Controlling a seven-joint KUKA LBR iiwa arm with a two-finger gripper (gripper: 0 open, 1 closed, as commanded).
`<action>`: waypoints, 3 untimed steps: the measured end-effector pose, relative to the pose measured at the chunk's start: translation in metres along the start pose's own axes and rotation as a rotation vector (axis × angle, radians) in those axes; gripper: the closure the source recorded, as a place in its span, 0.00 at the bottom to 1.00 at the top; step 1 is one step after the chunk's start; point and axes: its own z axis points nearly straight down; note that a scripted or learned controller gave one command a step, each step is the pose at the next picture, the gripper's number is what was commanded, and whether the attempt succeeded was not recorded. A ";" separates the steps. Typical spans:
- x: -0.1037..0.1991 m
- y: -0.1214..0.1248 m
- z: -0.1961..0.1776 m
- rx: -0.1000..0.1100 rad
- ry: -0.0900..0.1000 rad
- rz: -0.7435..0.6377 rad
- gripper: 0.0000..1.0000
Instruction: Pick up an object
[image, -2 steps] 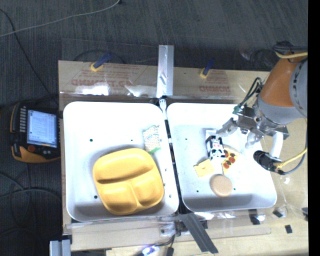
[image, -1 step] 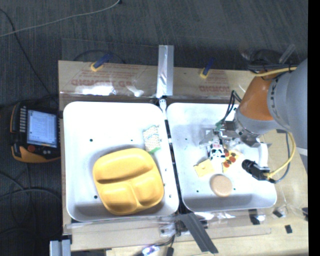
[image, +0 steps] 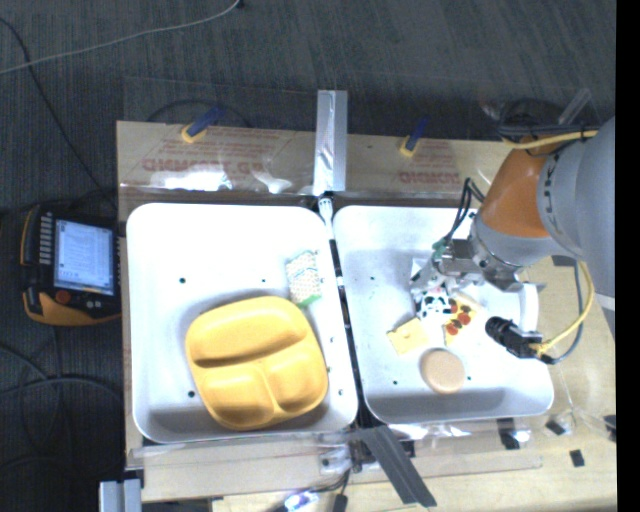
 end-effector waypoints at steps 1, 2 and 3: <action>0.066 -0.039 -0.122 0.016 -0.003 0.263 1.00; 0.057 -0.021 -0.101 0.017 -0.006 0.203 1.00; 0.057 -0.021 -0.109 0.020 -0.008 0.201 1.00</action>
